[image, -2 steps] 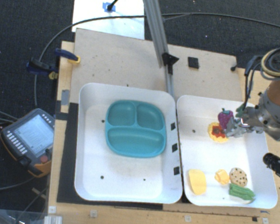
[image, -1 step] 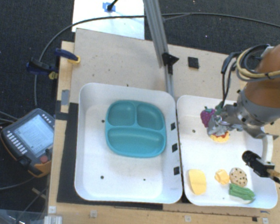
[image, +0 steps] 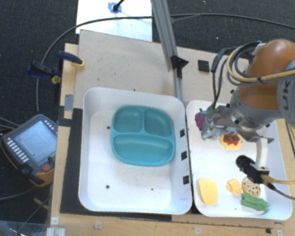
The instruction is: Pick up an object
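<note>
Just left of the pincer (image: 213, 128) lies a purple toy (image: 201, 118).

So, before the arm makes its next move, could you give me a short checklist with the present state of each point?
1. Gripper is over the right bin: ok.
2. Purple object is beside the gripper: ok.
3. Object held: cannot tell.
4. Yellow piece, green piece and red-topped piece lie apart in the right bin: ok.
5. Teal plate is in the left bin: ok.
</note>
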You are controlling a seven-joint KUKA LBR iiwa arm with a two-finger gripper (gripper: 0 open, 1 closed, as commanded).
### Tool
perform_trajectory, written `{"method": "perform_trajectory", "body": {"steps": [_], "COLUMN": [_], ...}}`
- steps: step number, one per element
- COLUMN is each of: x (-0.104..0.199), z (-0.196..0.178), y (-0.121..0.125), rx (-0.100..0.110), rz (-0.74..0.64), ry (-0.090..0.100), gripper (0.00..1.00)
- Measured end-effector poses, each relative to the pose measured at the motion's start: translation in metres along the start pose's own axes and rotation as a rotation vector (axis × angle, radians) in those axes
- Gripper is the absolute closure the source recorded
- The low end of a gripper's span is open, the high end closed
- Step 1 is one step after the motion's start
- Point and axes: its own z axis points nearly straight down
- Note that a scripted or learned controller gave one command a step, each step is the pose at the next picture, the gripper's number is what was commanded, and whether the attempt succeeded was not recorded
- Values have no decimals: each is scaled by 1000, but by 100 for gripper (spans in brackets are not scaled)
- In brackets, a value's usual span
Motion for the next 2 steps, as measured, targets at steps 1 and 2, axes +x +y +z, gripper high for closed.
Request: {"method": "perform_trajectory", "body": {"steps": [1,2], "x": [54,103], "z": [-7,-2], "y": [3,5], "rx": [0,1], "rz": [-1,0], "ry": [1,0], "gripper": [100,100]}}
